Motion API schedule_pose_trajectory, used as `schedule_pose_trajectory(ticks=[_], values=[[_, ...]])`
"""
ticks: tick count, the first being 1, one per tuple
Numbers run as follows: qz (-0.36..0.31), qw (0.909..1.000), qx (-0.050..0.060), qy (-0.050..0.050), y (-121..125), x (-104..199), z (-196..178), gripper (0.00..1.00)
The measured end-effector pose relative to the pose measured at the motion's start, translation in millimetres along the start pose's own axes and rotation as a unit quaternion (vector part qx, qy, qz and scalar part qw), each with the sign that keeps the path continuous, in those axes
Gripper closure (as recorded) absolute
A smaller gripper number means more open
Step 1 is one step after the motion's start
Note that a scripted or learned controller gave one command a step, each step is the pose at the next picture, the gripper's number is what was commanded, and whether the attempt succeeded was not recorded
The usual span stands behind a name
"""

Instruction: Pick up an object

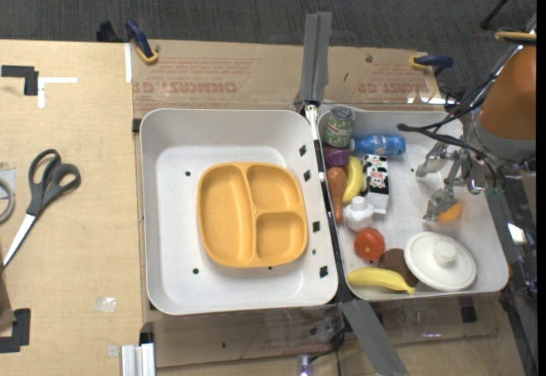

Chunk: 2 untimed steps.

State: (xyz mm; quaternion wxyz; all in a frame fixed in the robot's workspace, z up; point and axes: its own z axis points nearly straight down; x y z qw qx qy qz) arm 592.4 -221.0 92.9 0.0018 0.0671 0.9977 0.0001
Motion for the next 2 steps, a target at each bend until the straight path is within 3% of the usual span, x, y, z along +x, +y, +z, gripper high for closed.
schedule_pose_trajectory(ticks=[1, 2], values=[[-0.029, 0.9996, 0.0, 0.0, 95.7, 3.0, -0.2, 0.0], [0.0, 1.0, 0.001, -0.002, 2.4, -30.4, -1.5, 0.0]])
